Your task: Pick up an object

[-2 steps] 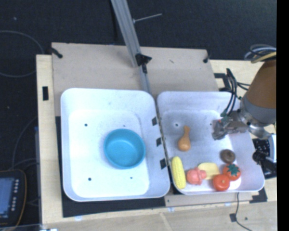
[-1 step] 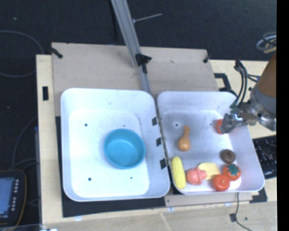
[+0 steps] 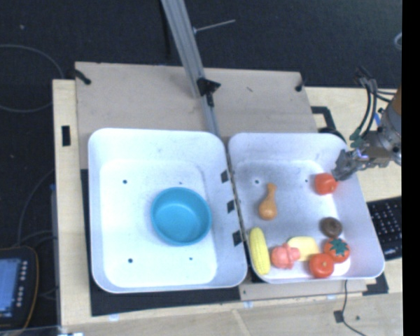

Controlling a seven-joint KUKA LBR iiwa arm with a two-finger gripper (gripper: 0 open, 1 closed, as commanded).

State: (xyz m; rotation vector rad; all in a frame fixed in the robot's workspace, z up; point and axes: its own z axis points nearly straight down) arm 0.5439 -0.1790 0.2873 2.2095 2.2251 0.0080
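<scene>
The right bin [image 3: 280, 149] holds several toy foods. A small red tomato [image 3: 325, 183] lies near its right wall. A tan drumstick [image 3: 267, 203] rests near the middle. Along the front sit a yellow corn cob [image 3: 259, 250], a pink piece [image 3: 285, 256], a yellow block [image 3: 303, 246], a brown round piece [image 3: 330, 226] and two red-orange fruits [image 3: 329, 259]. My gripper [image 3: 347, 165] hangs at the bin's right rim, just right of and above the small tomato. Nothing shows between its fingers.
The left bin [image 3: 112, 152] carries a blue bowl [image 3: 180, 215]. A grey metal pole [image 3: 187, 47] slants down to the bins' shared back edge. A keyboard [image 3: 386, 222] lies right of the right bin, and a tablet [image 3: 7, 285] sits at the lower left.
</scene>
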